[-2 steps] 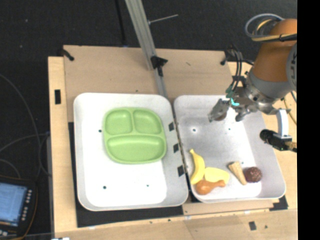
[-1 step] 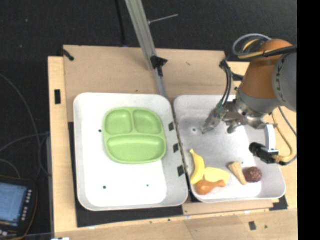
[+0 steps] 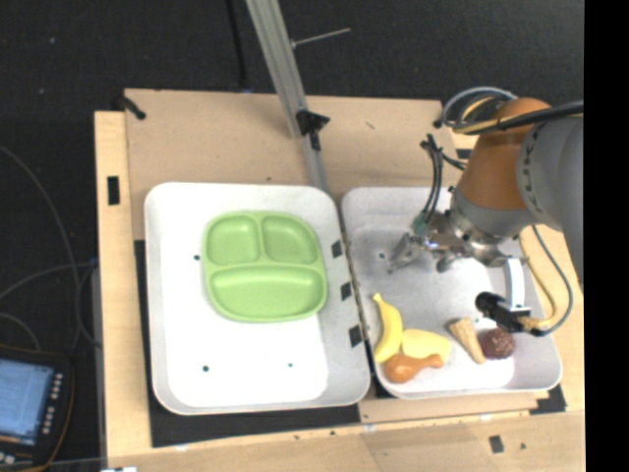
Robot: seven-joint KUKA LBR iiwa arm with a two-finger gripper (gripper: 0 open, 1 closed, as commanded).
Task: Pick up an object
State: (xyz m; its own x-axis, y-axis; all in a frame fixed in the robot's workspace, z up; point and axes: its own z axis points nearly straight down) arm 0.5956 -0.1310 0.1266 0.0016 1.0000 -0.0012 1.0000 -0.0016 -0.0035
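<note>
The right bin [image 3: 393,209] holds the toy food along its near side. A yellow banana [image 3: 388,324] lies by the left wall, with a pale yellow piece [image 3: 426,343] and an orange pear-shaped piece [image 3: 407,366] beside it. Further right lie a tan cone [image 3: 468,339] and a dark brown ball [image 3: 497,343]. My gripper [image 3: 403,252] hangs over the bare middle of this bin and points left, above and behind the banana. It touches none of the food.
The left bin [image 3: 177,362] holds a green divided plate [image 3: 265,266]. A grey metal pole [image 3: 280,57] slants up from between the bins at the back. The arm's orange band [image 3: 491,170] and cables sit over the right bin's far right corner.
</note>
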